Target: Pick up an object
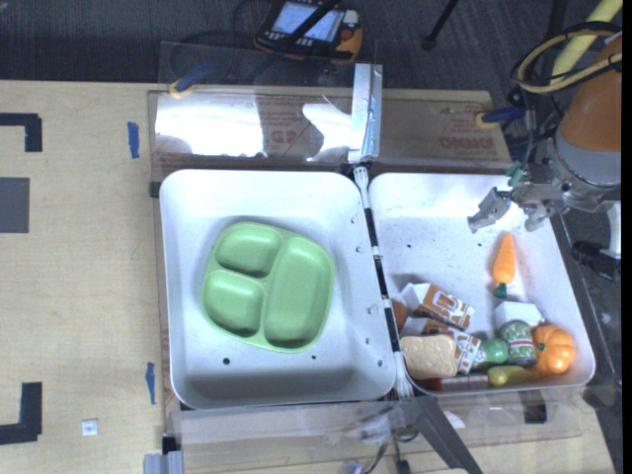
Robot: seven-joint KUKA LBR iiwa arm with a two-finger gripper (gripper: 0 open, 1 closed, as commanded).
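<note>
A green plate (269, 284) is seen in the left bin (188, 215). In the right bin (425, 215), toy food is heaped at lower right, a carrot (505, 259) above it. At upper right the gripper (515, 208) hangs with jaws spread, nothing grasped; nothing is picked up yet.

1. Bright overhead light is flooding both bins; strong glare is bouncing off the clear panel (262, 126) behind the left bin (188, 205).
2. Soft shadows are pooling under the green tray (267, 284).
3. Pic is looking slightly soft, esp. at edges.
</note>
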